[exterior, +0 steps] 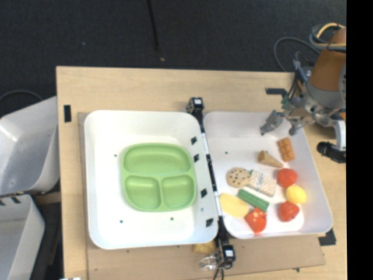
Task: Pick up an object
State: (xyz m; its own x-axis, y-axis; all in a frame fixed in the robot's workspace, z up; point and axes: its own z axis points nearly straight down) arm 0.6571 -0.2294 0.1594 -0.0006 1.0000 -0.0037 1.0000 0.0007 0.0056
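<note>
Gripper: the gripper hangs over the far edge of the right bin, fingers spread and nothing between them.
Nearest target: the small orange-brown block lies just below it, a little apart from the rest, so to my eye it is the easiest pick.
How to do it well: come straight down, fingers either side of the block's narrow width, close only once low.
Neighbours: a tan wedge sits just beside it; a red tomato and a lemon lie nearer the front.
Clutter: cookie, cracker, cucumber and more red pieces crowd together.
Other bin: the left bin holds a green divided plate.
In the way: the bin wall is close, I'd judge.
</note>
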